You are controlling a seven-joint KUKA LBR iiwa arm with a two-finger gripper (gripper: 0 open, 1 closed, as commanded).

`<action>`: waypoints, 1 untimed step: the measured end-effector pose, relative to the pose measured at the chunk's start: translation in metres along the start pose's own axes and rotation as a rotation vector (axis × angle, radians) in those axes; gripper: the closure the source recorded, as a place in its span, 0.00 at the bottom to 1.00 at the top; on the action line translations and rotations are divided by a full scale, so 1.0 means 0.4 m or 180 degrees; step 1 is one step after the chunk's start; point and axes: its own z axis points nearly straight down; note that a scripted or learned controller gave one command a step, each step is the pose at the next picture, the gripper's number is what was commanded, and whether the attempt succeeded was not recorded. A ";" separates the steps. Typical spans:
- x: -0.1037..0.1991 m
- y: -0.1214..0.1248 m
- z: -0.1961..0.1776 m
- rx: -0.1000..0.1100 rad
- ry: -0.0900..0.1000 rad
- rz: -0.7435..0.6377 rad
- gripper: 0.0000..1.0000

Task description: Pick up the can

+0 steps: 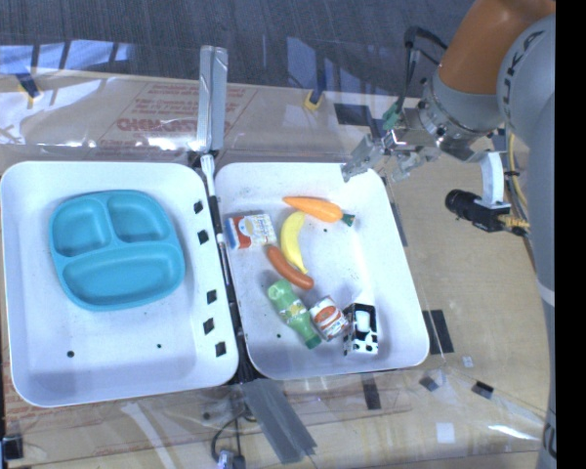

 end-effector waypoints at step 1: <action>0.057 -0.113 0.360 -0.0003 -0.0005 -0.0210 0.00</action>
